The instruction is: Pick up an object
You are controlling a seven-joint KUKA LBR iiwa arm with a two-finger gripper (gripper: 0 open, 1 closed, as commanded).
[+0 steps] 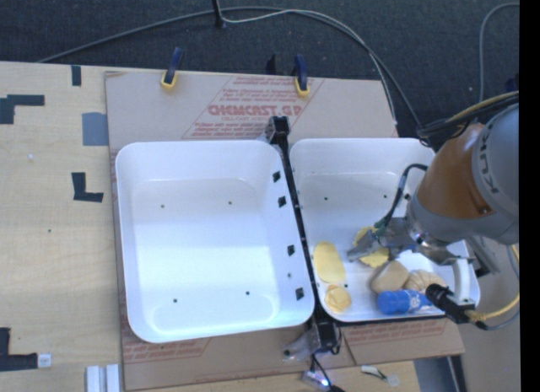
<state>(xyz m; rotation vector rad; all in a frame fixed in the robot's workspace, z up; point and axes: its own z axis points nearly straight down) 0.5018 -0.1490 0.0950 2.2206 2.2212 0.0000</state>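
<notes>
My fingers (369,253) low in right white bin (354,158), over small yellow flat piece (371,247); open or closed, can't tell. Tan rounded lump (390,277) just beside, toward near rim.

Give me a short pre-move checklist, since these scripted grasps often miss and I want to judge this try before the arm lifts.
1. Gripper is down inside the right bin: ok.
2. Something visibly between its fingers: cannot tell; a yellow piece lies right at the tip.
3. Other items lie near: not ok; tan chunk, blue object and yellow oval crowd that corner.
4. Gripper stands away from the bin walls: ok.
5. Left bin is free of the arm: ok.
</notes>
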